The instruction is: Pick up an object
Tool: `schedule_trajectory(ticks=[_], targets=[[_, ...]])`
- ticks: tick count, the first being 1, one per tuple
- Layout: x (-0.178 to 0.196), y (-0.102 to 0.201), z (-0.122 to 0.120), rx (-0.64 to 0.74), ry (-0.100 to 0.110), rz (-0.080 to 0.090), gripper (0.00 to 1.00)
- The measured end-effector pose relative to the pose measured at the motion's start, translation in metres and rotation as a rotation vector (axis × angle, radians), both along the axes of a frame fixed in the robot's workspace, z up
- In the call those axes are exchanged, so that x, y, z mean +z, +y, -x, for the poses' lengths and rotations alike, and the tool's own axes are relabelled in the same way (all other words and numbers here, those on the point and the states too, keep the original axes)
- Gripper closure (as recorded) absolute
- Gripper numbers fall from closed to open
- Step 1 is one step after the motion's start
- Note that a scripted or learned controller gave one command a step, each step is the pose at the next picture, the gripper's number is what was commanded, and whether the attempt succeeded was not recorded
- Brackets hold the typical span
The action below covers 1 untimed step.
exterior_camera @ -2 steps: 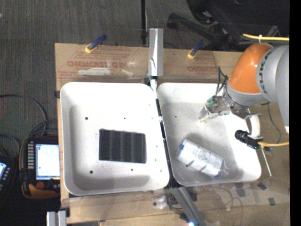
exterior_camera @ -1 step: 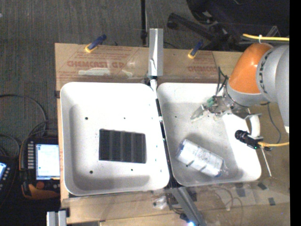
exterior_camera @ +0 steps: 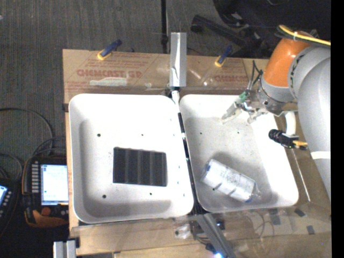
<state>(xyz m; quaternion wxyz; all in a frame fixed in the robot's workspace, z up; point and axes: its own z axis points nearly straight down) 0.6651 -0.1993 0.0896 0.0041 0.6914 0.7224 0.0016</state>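
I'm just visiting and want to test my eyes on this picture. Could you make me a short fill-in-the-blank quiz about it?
1. The crumpled plastic bottle lies in the ___ bin.
2. The dark ribbed rectangle lies in the ___ bin.
3. The band above the arm's wrist is coloured ___.
4. The gripper is over the right bin's ___ part, apart from the bottle.

Missing words: right; left; orange; far
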Motion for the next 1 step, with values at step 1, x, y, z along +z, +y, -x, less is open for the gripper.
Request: schedule_trajectory(ticks=[1], targets=[[0.0805,-0.0239,0.0867,-0.083,0.008,-0.002,0.0]])
